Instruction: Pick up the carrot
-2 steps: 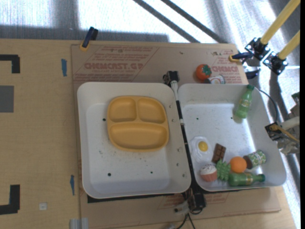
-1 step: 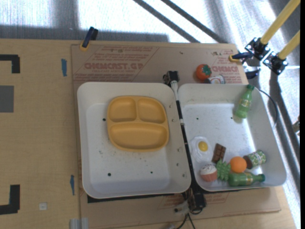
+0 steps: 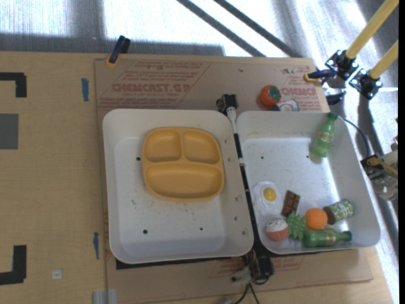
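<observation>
Lying in the lower right of the frame, the carrot (image 3: 316,218) sits near the lower edge of the right bin (image 3: 357,170), its orange body pointing right and its green leafy top spreading to the lower left. It is crowded: a dark green bottle (image 3: 326,237) lies on its side just below it, a small green jar with a pale label (image 3: 340,211) lies touching or nearly touching its right end (the gap is too small to judge), and a pink-and-white cupcake (image 3: 276,230) stands just left of the leaves. A brown chocolate bar (image 3: 290,202) lies just above the leaves, tilted, and a fried egg (image 3: 268,194) rests to its left, close to the bin's left wall. Well apart from this cluster, a light green bottle (image 3: 323,135) leans against the bin's upper right wall.

The left bin (image 3: 120,189) fills the middle of the frame and holds a yellow divided plate (image 3: 183,163) in its upper half, flat, with three compartments.

Both bins rest on a cardboard sheet (image 3: 158,87). On it, above the right bin, sits a red tomato (image 3: 269,95). A blue-and-orange clamp (image 3: 118,49) grips the sheet's upper left corner, and yellow rods (image 3: 380,18) cross the upper right corner.

How wide the gripper stands cannot be told here.
</observation>
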Controlling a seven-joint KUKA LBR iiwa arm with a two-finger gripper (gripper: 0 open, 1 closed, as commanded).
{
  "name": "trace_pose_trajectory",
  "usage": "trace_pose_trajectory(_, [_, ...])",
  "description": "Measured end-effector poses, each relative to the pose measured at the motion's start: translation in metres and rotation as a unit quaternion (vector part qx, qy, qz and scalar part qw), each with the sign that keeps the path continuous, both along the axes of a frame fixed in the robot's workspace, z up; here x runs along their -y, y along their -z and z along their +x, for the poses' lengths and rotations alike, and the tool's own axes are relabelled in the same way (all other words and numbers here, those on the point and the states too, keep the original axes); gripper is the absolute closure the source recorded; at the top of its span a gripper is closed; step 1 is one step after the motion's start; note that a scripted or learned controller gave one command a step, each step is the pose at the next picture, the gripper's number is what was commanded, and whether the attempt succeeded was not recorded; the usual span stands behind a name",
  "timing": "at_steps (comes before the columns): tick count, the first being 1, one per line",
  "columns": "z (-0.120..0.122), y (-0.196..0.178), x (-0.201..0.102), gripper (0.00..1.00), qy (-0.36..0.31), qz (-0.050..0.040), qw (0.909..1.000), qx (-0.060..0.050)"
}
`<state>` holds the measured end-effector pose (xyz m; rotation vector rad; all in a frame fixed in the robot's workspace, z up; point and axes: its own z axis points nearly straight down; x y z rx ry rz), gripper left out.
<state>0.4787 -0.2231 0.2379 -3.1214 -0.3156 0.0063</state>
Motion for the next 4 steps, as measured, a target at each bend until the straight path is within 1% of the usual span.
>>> trace_pose_trajectory(1, [0.0,0.032,0.0,1.0,0.001,-0.0001,1.0,0.0])
trace_pose_trajectory(2, [0.0,0.052,0.0,1.0,0.001,0.0,1.0,0.0])
trace_pose_trajectory(3, [0.0,0.051,0.0,1.0,-0.043,0.0002,0.9991,0.0])
trace_pose_trajectory(4, [0.001,-0.07,0.001,1.0,-0.107,-0.0017,0.9943,0.003])
